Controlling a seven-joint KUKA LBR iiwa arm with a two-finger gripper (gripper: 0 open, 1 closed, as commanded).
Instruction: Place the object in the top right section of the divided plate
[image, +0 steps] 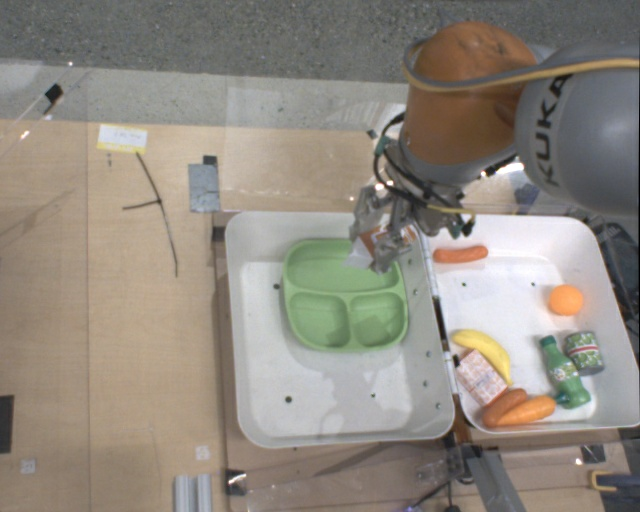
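The green divided plate lies in the left bin, with one wide section at the back and two smaller ones at the front. My gripper hangs over the plate's back right corner, just above the rim. A small orange-and-white object shows between the fingers, and the gripper is shut on it. The object's shape is hard to make out against the fingers. The arm's orange band and grey wrist rise behind it to the upper right.
The right bin holds a sausage, an orange ball, a banana, a small carton, two carrots, a green bottle and a can. The wall between the bins runs just right of the plate.
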